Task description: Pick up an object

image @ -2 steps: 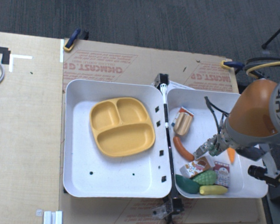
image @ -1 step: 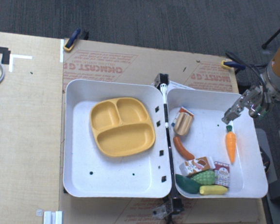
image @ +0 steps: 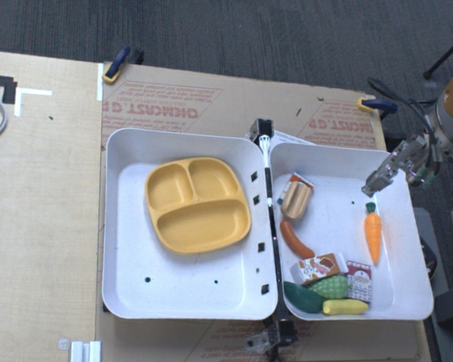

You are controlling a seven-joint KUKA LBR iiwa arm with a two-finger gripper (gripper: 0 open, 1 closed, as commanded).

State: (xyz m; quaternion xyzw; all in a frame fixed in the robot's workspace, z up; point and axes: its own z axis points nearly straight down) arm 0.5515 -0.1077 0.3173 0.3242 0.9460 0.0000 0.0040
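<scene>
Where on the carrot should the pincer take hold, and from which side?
Probably the thick orange upper body of the carrot, from straight above, fingers closing across its width. It lies flat and apart from other items, lengthwise up the right bin; the lower tip tapers thin.

bins [image: 122,206]: were white
divided plate [image: 198,204]: was mustard yellow
carrot [image: 373,235]: was orange, green top
sausage [image: 296,239]: was reddish orange
corn [image: 345,306]: was yellow
bench board [image: 170,104]: was tan, red lettering
</scene>
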